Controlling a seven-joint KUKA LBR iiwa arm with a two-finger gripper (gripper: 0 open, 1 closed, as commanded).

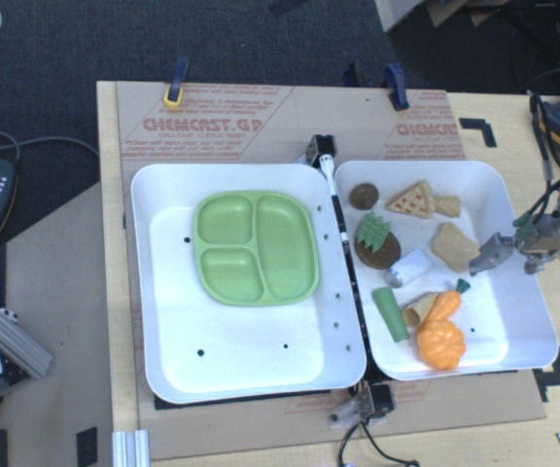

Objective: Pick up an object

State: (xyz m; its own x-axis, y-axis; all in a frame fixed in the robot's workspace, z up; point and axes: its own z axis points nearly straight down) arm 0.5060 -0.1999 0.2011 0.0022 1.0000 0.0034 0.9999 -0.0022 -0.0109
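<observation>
The right bin holds several toy foods. Along its far side lie a brown round cookie, a pizza slice and a small cracker. A tan bread piece lies mid-right. A green leafy piece on a brown disc sits at the left, with a pale small bottle just below it. A green stick, an orange carrot and an orange pumpkin lie at the near side. My gripper hovers over the bin's right part, just right of the bread.
The left bin holds a green divided plate. Clamps stand at the bench's far edge, blue-and-yellow and blue. Black brackets sit between the bins at the far end and the near end.
</observation>
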